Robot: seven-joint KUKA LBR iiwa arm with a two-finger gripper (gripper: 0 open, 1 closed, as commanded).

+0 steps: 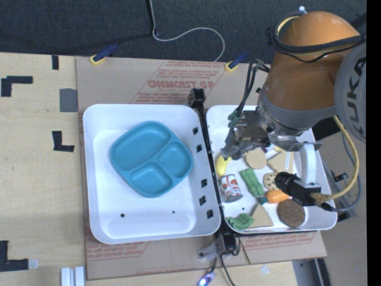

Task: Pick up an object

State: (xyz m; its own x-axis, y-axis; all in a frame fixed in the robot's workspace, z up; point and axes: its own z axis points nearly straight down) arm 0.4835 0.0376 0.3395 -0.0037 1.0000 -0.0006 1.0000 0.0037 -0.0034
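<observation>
Two white bins (95, 159), claw (238, 151) over crowded right bin (318, 222)

Blue divided plate (152, 158) lies in left bin (98, 124), slightly toward 12 o'clock of bin centre. Both bins sit on cardboard sheet (172, 82). White cable (178, 37) loops over dark cloth (71, 14) at 12 o'clock of the sheet.

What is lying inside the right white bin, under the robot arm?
The right bin holds small toy foods: yellow piece, green piece, brown disc. The arm covers its far part.
</observation>
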